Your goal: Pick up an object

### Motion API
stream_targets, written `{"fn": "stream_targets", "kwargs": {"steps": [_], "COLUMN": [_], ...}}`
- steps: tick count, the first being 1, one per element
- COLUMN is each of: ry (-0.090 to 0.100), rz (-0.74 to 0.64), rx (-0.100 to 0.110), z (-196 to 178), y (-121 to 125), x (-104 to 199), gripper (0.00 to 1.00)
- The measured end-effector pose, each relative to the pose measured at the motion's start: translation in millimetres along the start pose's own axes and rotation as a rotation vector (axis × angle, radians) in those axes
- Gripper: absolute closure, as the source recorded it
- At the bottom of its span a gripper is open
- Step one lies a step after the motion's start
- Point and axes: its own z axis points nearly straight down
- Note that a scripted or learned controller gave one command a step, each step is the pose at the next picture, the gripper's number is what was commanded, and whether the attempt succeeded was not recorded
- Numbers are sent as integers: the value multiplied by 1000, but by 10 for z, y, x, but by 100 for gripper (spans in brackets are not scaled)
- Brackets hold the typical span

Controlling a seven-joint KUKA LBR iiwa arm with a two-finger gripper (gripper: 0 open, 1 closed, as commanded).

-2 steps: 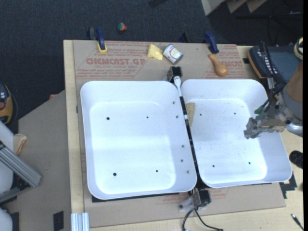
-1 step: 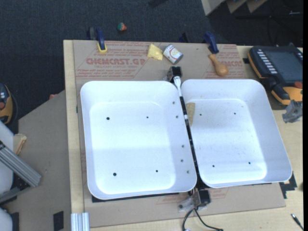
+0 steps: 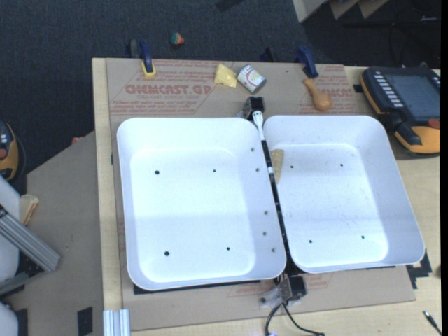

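Two white bins sit side by side on the worktop [image 3: 108,187]. The left bin [image 3: 189,201] and right bin [image 3: 336,201] touch along their inner rims.

The only object in a bin is a small tan piece [image 3: 277,164]. It lies in the right bin at about 10 o'clock, against that bin's left wall, just beside the seam.

The other loose items are on the worktop past the bins' far rims, toward 12 o'clock:
- A yellow wedge [image 3: 225,76].
- A small white and silver box [image 3: 251,79], just beside the wedge at its 3 o'clock.
- A wooden-handled tool [image 3: 317,95], at 12 o'clock of the right bin and apart from the box.

A black clip [image 3: 255,106] sits at the far end of the seam. Blue clamps are at the worktop's far edge, one [image 3: 146,57] at 11 o'clock and one [image 3: 305,60] at 1 o'clock. A brown sheet with red lettering [image 3: 168,88] lies under the bins.

A control pendant [image 3: 409,103] with an orange edge sits at 2 o'clock, off the right bin's corner. A small coloured ball [image 3: 178,39] lies on the dark floor at 12 o'clock. A cable plug [image 3: 292,287] sits at 6 o'clock, at the near end of the seam.

Hand state: cannot tell.
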Motion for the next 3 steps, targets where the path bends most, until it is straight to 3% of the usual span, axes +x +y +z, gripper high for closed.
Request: {"fn": "stream_targets", "kwargs": {"steps": [1, 2, 3], "ry": [1, 11, 10], "rz": [-4, -15, 0], "rx": [-1, 17, 25], "z": [-823, -125, 1116], "y": [10, 558, 215], "x": [17, 1064, 908], "gripper": [100, 100, 100]}}
